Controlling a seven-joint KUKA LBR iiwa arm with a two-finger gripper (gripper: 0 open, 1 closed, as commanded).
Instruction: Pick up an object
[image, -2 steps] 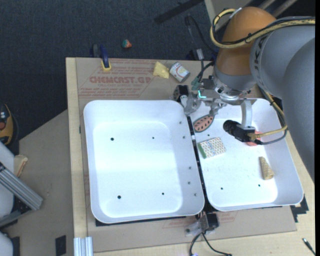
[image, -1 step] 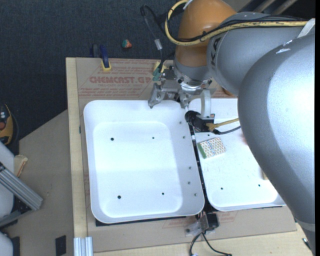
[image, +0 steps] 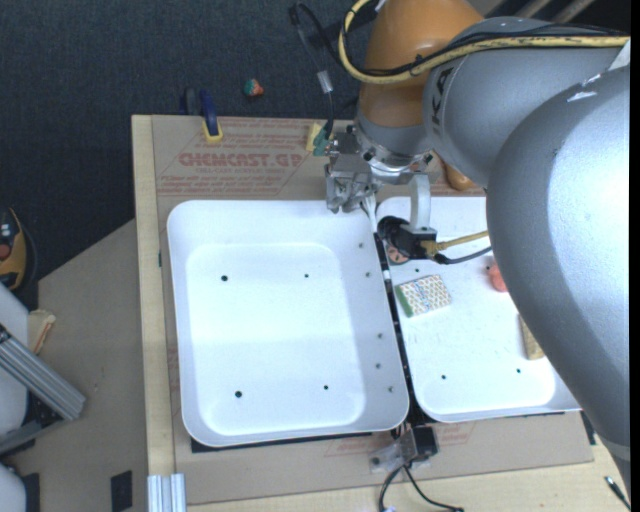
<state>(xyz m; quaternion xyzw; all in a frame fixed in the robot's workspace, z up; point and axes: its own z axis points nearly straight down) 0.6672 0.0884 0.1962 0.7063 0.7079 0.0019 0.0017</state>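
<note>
My gripper (image: 343, 196) hangs from the grey arm with the orange band, over the back rim of the left bin (image: 190, 300), near its right corner. Nothing shows in its grasp. In the right bin (image: 480, 395) a green-and-white patterned packet (image: 423, 295) lies close to the left wall, below and to the right of the gripper. A small orange-pink piece (image: 495, 275) sits further right, and a tan piece (image: 530, 338) peeks out from under the arm's big grey link. The arm hides much of the right bin.
The bins rest on a brown board (image: 240, 160) with red lettering. A blue and yellow clamp (image: 207, 116) grips the board's back edge. A small red-green thing (image: 254, 88) lies on the dark floor behind. An aluminium rail (image: 40, 378) stands at the left.
</note>
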